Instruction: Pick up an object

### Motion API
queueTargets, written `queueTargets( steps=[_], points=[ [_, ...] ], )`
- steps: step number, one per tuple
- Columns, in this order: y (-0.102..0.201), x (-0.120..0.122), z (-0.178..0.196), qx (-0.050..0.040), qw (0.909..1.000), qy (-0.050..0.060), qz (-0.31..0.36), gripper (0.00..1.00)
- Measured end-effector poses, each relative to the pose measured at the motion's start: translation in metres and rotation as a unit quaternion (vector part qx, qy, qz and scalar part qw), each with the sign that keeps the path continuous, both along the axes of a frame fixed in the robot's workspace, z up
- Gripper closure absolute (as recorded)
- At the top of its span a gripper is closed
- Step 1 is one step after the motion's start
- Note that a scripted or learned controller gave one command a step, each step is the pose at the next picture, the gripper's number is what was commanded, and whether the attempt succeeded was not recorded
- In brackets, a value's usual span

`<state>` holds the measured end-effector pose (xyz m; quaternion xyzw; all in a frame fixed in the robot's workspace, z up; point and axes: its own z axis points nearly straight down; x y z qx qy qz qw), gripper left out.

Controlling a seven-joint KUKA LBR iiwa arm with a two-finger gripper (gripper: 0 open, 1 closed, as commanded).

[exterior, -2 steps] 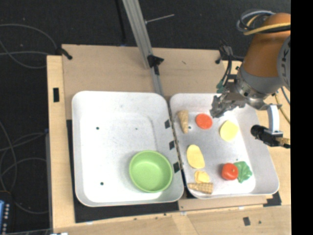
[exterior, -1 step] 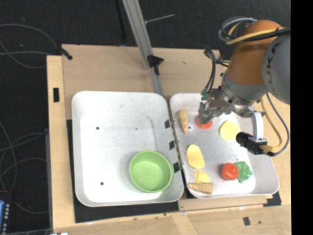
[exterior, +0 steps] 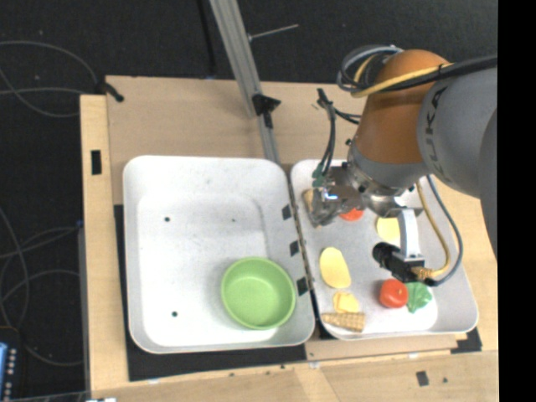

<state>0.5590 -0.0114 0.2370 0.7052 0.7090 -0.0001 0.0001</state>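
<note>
Overhead view of the bench [exterior: 184, 115] with two white bins side by side. The candidate objects are small toy foods, all in the right bin [exterior: 456, 308]. A yellow oval piece [exterior: 335, 266] lies near the bin's left wall. Just below it sits a small yellow chunk [exterior: 344, 302], and below that a tan waffle-patterned piece [exterior: 346, 321] rests against the bin's near rim. To the right, a red tomato [exterior: 393, 293] lies touching a green leafy piece [exterior: 419, 296]. A pale yellow piece [exterior: 388, 229] lies farther back, partly hidden by the arm's fittings. A red-orange object [exterior: 353, 215] shows just under the wrist; its shape cannot be made out.

The left bin [exterior: 167, 191] holds one thing: a light green bowl [exterior: 258, 292], upright, in the near right corner, close to the wall shared with the right bin.

The arm [exterior: 419, 124] enters from the right, its orange band above the wrist and its grey link running off the frame edge. It is bent down over the far left part of the right bin. The gripper [exterior: 322, 206] hangs low beside the bin's left wall, just next to the red-orange object and above the yellow oval piece. Cables loop around the wrist, and a black fitting [exterior: 394, 260] hangs between the pale yellow piece and the tomato. The gripper's opening and any hold on an object cannot be told from this angle.

A grey metal pole [exterior: 239, 57] slants across the bench behind the bins.
</note>
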Motion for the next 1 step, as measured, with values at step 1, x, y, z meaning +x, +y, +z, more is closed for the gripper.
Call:
queueTargets(
  steps=[1],
  points=[
    [0.0409,-0.0126,0.0025,0.0011,1.0,0.0,0.001,1.0]
  ],
)
